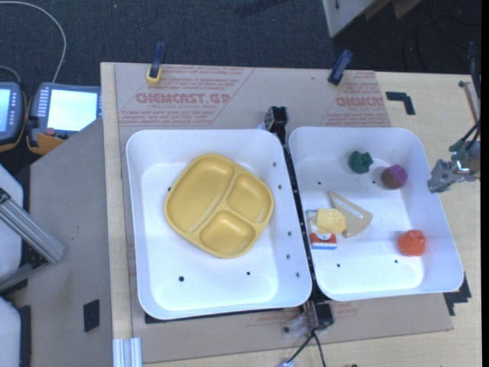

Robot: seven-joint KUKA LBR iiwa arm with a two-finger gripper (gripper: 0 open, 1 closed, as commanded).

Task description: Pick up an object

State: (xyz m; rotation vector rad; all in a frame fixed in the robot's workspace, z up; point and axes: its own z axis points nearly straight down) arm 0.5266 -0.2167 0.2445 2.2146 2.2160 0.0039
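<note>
The right bin [359,277] holds several small things: a green piece [360,161], a purple ball [394,177], an orange-red fruit [412,242], a beige wedge [353,212], and a yellow lump [331,220] lying on a small red, white and blue box [324,241]. My gripper [448,173] hangs at the frame's right side, just outside the right bin's right rim, level with the purple ball and apart from every object. Nothing shows between its tips.
A yellow divided plate [220,203] lies in the left bin [221,289]. Blue clamps [156,63] [340,67] grip the cardboard-covered bench at the back. A tablet screen [69,107] sits off the bench at the left.
</note>
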